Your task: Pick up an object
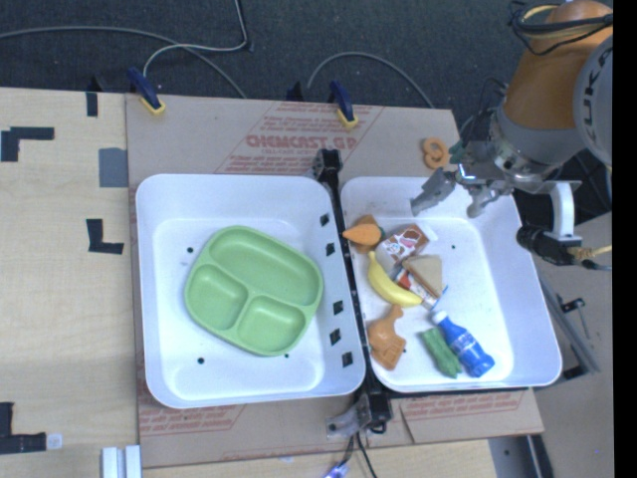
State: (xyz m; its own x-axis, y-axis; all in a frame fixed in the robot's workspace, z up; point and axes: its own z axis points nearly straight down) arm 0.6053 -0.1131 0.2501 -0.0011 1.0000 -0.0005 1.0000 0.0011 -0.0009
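My gripper [456, 197] hangs over the back edge of the right bin [518, 297], open, with nothing between its fingers [430, 195]. Below and to its left lie the toys: an orange piece [363, 234], a red-and-white packet [403, 243], a yellow banana [390, 283], a tan wedge [428, 270], a brown figure [386, 340], a green piece [437, 352] and a blue bottle [464, 345]. The packet is the closest item to the fingers, and a gap separates them.
The left bin [169, 366] holds a green divided plate [254, 289]. A small orange ring [434, 151] lies on the cardboard behind the right bin. Blue-and-yellow clamps [145, 90] and cables sit at the back.
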